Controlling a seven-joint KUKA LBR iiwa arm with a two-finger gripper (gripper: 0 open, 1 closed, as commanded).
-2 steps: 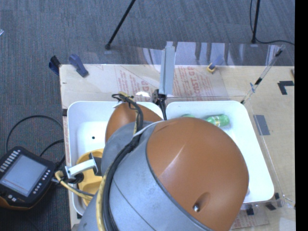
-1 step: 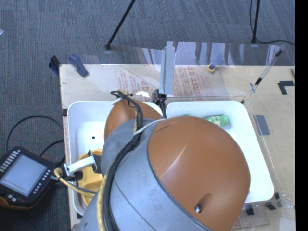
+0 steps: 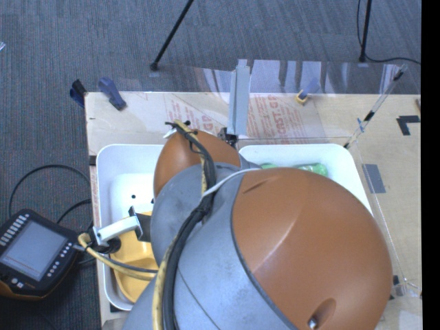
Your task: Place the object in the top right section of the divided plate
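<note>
I am reaching down over the left bin (image 3: 110, 177) by the yellow plate (image 3: 134, 270), my arm (image 3: 275, 253) hides my hand so I cannot tell if it holds anything, and next I need the plate's far right part

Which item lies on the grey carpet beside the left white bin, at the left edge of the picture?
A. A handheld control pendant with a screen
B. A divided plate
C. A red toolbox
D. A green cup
A: a dark handheld control pendant with a screen rests on the grey carpet, left of the shallow left white bin, with a black cable looping from it.
</note>
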